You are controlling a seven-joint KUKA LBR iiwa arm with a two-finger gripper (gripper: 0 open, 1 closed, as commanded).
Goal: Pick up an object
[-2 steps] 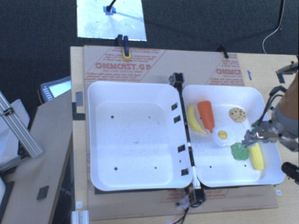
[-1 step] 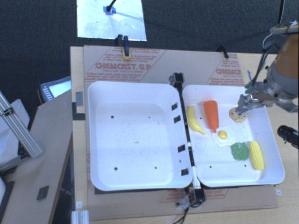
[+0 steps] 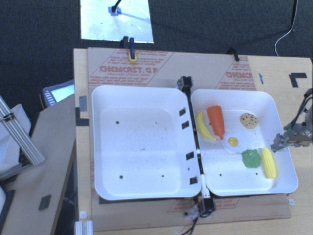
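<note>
Hovering: jaws (image 3: 279, 143) at right bin's (image 3: 230, 98) 3 o'clock rim, state untellable | corn cob (image 3: 268, 162) nearest, 5 o'clock | likely light, rigid, slippery; grip mid-length.

just the tip of the arm pokes in at the right edge of the camera view. the gripper (image 3: 279, 143) sits low, pointing left, about halfway down the frame. grey metal bits and some cabling trail off behind it toward the edge.
</note>
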